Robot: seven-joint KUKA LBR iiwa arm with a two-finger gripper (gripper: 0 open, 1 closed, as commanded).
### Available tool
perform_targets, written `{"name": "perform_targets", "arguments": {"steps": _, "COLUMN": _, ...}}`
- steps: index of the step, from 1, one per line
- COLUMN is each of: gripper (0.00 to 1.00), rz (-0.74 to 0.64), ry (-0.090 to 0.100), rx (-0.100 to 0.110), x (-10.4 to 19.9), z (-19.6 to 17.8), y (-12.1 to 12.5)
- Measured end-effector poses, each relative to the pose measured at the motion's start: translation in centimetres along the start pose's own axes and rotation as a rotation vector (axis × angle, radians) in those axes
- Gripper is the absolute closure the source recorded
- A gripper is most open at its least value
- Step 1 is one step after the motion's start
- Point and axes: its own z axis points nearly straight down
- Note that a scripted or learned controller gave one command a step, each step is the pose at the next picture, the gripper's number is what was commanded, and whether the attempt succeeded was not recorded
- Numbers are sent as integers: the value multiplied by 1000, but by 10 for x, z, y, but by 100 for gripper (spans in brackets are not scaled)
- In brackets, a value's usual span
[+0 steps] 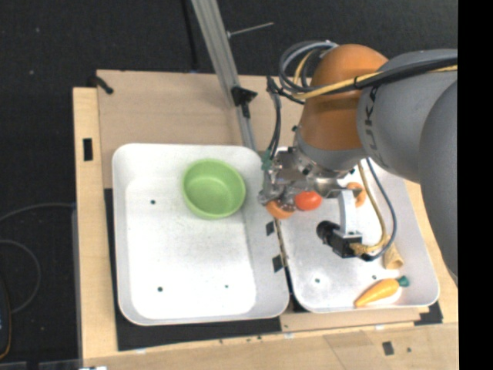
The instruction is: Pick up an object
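Note:
My gripper [286, 193] hangs over the left edge of the right bin [331, 293], below the grey and orange wrist. A small red-orange round thing [309, 200] sits right against it on the right side, and an orange bit [280, 210] shows just under its lower left. I cannot tell if either one is held. Near the right bin's front right corner lies an orange toy carrot [377, 290] with a green tip. A light green bowl [214, 189] rests upright at the back of the left bin [185, 276].
A small tan piece [393, 260] lies by the right bin's right wall, above the carrot. A slanted metal rail [219, 52] rises behind the bins. The arm covers much of the right bin's back half.

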Motion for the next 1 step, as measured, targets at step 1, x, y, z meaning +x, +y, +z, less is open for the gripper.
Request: {"name": "perform_targets", "arguments": {"steps": 1, "gripper": 100, "rz": -2, "ry": 2, "rx": -1, "x": 39, "z": -5, "y": -18}}
